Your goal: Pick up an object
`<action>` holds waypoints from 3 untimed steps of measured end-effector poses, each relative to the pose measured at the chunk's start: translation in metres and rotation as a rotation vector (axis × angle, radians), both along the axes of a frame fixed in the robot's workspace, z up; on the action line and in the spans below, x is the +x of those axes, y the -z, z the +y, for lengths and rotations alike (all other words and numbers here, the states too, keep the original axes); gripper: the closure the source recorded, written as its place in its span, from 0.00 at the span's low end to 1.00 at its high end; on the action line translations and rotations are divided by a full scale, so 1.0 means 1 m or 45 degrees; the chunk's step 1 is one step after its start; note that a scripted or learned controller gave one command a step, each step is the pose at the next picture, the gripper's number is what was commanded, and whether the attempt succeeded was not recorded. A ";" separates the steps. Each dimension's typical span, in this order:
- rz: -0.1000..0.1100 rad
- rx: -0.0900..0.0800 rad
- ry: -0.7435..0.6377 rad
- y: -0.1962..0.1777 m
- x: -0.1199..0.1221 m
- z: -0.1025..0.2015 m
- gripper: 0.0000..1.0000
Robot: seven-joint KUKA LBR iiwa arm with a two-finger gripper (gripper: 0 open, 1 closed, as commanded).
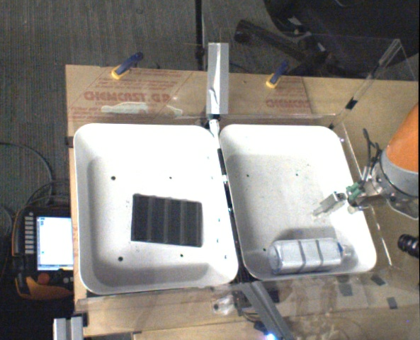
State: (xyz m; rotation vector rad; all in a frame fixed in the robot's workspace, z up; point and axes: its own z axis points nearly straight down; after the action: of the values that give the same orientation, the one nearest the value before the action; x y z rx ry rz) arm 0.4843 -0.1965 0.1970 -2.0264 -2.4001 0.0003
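- Two-finger gripper [335, 202] near the right white bin [294, 144]'s right edge; finger state: cannot tell.
- Grey ribbed rectangular block [310, 254] along that bin's front edge.
- Dark ribbed rectangular slab [166, 220] lies mid left white bin [103, 147].

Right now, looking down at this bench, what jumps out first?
A dark ribbed rectangular block lies flat in the middle of the left bin. In the right bin, a silvery segmented pack rests along the near wall. The gripper reaches in over that bin's right edge, above the pack and apart from it.
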 end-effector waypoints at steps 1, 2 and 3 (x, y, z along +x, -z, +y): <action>0.000 0.000 0.000 0.000 0.000 0.000 0.00; 0.003 0.003 -0.159 0.092 -0.001 0.092 0.00; 0.004 0.006 -0.159 0.083 -0.001 0.093 1.00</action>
State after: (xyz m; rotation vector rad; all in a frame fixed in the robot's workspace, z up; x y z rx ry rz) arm 0.4837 -0.1036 0.1137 -1.8693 -2.5181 -0.0021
